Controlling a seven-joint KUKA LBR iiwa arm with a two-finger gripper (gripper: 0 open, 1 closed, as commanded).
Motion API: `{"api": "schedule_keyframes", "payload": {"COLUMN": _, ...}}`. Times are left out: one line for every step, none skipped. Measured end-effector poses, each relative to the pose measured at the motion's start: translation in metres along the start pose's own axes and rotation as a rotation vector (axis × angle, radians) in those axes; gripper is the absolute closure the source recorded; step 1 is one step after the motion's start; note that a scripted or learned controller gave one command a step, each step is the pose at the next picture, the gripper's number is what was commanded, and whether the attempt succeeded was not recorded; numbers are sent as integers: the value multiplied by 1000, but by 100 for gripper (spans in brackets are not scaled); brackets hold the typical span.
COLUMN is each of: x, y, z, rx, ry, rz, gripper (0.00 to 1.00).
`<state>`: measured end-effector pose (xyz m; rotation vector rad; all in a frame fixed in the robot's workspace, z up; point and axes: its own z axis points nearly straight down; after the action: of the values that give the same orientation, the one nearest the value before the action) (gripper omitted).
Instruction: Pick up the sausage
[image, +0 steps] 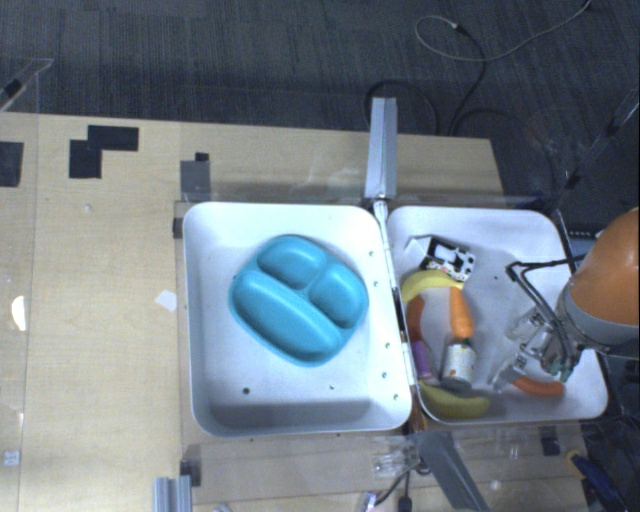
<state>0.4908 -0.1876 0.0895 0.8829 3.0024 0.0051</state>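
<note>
Reddish sausage (414, 322) lies hemmed by banana (425, 283), carrot (460, 313); tool (527, 362) state unclear.

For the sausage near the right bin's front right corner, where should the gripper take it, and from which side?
Probably around the middle of the sausage, coming straight down from above. It lies flat and slim, running left to right near the right bin's front wall, so fingers should straddle it front to back. The gripper sits just behind it already; the front wall leaves little room.

Pale wooden bench (100, 300) against dark carpet (250, 50) with cables (470, 45).
</note>
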Motion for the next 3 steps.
{"api": "schedule_keyframes", "payload": {"x": 16, "y": 26, "z": -1, "rx": 3, "ry": -5, "rz": -125, "gripper": 0}}
{"api": "schedule_keyframes", "payload": {"x": 26, "y": 41, "z": -1, "rx": 4, "ry": -5, "rz": -158, "gripper": 0}}
{"api": "schedule_keyframes", "payload": {"x": 25, "y": 43, "z": -12, "rx": 0, "ry": -9, "rz": -155, "gripper": 100}}
